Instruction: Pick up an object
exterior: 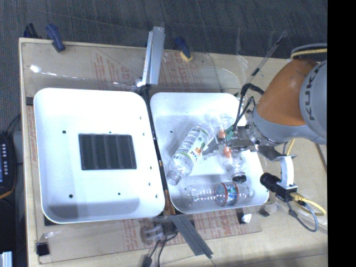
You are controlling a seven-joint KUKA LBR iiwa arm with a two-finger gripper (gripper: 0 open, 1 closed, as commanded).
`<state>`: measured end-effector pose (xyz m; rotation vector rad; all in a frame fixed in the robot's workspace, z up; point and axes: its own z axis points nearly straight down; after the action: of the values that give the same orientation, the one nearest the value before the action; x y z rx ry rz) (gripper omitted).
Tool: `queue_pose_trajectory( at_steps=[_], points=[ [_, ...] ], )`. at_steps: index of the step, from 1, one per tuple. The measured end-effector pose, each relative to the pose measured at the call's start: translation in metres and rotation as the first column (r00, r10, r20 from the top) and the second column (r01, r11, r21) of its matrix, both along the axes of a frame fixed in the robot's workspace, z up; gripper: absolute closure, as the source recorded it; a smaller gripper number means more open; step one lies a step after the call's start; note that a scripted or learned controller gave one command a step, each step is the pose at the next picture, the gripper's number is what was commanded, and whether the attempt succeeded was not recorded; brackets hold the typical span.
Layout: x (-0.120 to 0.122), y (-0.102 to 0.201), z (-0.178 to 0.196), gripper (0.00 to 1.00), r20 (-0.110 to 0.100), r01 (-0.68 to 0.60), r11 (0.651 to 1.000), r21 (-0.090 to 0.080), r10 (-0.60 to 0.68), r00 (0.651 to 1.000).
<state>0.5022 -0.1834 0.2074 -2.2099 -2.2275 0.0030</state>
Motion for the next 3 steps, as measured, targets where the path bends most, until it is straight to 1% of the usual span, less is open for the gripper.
queue_pose_trajectory(
  at_steps=[1, 2, 3],
  points=[
    [0.061, -0.018, -0.092, 0.00, 0.002, -0.039, 0.999, 0.000, 0.039, 0.999],
    [0.117, -0.015, -0.115, 0.00, 0.004, -0.182, 0.983, -0.001, 0.182, 0.983],
    [0.131, 0.038, -0.116, 0.00, 0.001, -0.298, 0.955, 0.000, 0.298, 0.955]
  ],
)
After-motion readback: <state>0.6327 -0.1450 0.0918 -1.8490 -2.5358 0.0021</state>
